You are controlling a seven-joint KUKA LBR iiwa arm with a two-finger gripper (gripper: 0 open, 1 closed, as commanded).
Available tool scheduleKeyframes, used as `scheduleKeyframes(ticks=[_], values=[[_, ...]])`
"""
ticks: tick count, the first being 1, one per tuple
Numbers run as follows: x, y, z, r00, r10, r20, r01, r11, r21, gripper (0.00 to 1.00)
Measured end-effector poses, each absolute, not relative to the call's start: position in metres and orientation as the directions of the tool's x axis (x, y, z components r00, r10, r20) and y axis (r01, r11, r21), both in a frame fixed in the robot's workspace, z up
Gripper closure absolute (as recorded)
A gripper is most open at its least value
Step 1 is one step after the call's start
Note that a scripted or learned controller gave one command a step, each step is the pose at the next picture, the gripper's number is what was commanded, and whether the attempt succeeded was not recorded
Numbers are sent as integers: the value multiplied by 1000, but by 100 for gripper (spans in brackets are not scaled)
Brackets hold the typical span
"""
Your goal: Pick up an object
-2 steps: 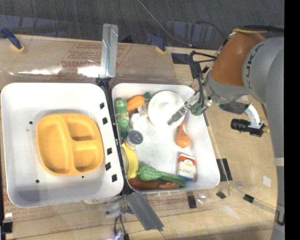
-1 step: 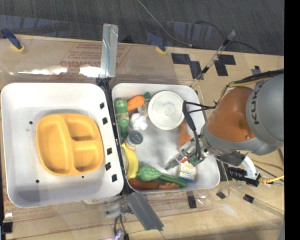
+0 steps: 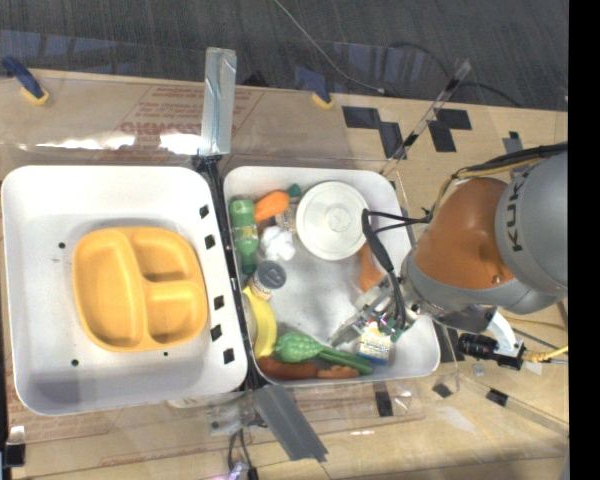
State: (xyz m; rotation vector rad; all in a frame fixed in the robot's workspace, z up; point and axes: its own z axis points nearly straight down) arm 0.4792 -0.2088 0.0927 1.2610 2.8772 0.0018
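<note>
Lowering the gripper straight into the right bin, lower right of the frame, calls for care not to snag the clutter. Cannot tell how the gripper stands. Nearest pick looks like the green toy vegetable, just left of the gripper and below it, beside the yellow banana at the bin's lower left.

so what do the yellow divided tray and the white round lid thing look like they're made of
Yellow divided tray: likely moulded plastic, one even colour, smooth rounded compartments, soft sheen. White round lid: probably thin plastic too, with faint concentric rings and a matte to satin look. Neither can be confirmed from the view alone.
</note>
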Motion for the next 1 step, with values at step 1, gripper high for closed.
scheduleKeyframes(ticks=[1], values=[[482, -208, 104, -682, 731, -2, 731, 682, 4, 100]])
